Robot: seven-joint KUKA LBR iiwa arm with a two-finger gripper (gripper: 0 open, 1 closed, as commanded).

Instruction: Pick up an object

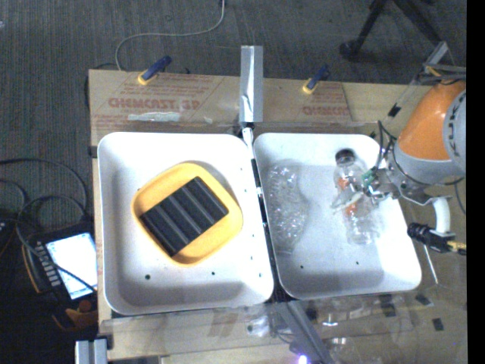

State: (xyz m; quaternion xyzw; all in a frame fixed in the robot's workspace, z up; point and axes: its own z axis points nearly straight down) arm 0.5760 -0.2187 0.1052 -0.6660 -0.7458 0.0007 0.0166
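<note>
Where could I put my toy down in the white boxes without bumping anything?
Left bin: bare floor below the yellow tray, along the near wall. Right bin: bare floor near its front, below the crumpled clear plastic and clear bottle. Its upper right is crowded, with the hand beside the bottle.

Robotics lab: grey carpet point(61, 36), clamped plywood bench point(189, 101), two white bins point(114, 158), loose cable point(174, 32), office-chair base point(379, 14).

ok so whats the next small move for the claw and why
Probably ease the claw down and left onto the clear plastic bottle in the right bin. The claw sits at the bottle's right side near its upper half, and nothing shows it gripped yet.
</note>
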